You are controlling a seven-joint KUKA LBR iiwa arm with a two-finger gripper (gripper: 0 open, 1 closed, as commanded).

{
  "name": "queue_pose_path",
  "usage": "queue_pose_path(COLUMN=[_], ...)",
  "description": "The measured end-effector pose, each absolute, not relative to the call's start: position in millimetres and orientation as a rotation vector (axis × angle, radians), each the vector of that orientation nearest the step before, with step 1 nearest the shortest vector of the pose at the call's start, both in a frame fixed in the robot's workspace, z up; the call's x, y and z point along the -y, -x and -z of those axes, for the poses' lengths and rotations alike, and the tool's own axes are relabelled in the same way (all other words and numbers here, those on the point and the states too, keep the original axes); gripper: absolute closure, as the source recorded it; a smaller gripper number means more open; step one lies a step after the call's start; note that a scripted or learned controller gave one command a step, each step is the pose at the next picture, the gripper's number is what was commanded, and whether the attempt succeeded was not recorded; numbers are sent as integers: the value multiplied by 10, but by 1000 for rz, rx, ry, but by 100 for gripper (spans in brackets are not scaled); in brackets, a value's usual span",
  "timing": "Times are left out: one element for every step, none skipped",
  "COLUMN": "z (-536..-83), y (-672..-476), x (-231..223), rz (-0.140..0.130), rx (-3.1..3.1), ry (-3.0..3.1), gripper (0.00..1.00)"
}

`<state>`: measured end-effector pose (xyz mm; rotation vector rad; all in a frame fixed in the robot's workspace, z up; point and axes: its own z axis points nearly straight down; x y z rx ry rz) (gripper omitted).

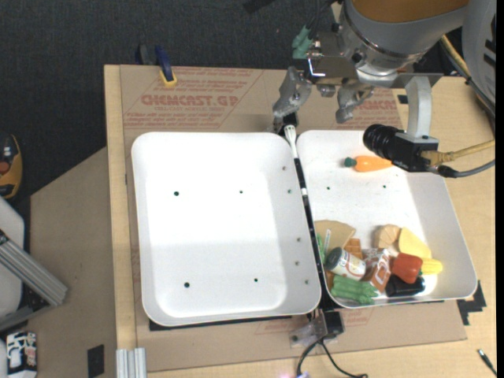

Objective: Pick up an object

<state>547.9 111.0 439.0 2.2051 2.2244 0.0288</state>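
My gripper (316, 109) hangs above the far rim where the two bins meet, under the orange-banded wrist. Its fingers (286, 107) stand apart, open, with nothing between them. In the right bin (441, 211), a small orange carrot toy (368, 163) lies alone near the far side, a little to the right of and nearer than the gripper. A pile sits at the bin's near edge: a red piece (405, 268), a yellow piece (415, 246), a green item (352, 290), a small can (346, 262) and a tan piece (335, 233).
The left bin (213, 227) is bare white. A black cylinder (394, 146) on the arm juts over the right bin beside the carrot. A blue and yellow clamp (164, 65) grips the cardboard sheet (197, 97) at the far left.
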Motion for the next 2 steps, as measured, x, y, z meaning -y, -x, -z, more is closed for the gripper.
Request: queue_pose_path(z=[-3274, -2350], y=[-5726, -5875], x=[-1468, -1581], rz=[13, 14], rx=[-2230, -2226], ry=[-2222, -2225], gripper=[0, 0])
